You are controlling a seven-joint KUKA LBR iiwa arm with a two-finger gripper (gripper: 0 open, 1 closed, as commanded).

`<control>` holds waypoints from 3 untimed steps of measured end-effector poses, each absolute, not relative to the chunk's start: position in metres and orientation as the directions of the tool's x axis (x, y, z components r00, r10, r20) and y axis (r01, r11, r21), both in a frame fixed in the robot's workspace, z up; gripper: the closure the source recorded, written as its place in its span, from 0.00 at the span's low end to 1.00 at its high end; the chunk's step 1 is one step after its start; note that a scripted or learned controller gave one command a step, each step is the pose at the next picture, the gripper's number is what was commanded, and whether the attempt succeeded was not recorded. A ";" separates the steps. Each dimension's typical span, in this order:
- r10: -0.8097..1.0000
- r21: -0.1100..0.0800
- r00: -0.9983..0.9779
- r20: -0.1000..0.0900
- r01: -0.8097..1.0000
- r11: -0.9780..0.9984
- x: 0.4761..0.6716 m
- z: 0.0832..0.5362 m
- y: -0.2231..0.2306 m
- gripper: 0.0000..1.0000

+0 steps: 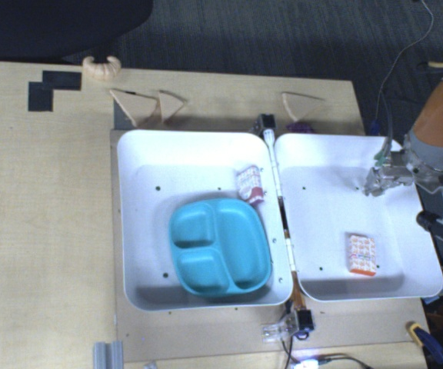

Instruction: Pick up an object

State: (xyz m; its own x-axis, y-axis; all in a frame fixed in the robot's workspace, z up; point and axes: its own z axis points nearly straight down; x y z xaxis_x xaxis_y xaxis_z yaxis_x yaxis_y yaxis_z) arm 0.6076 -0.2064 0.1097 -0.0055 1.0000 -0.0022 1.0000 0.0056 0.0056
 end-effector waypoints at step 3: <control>1.000 0.001 -0.002 -0.002 1.000 0.002 0.490 0.159 -0.208 1.00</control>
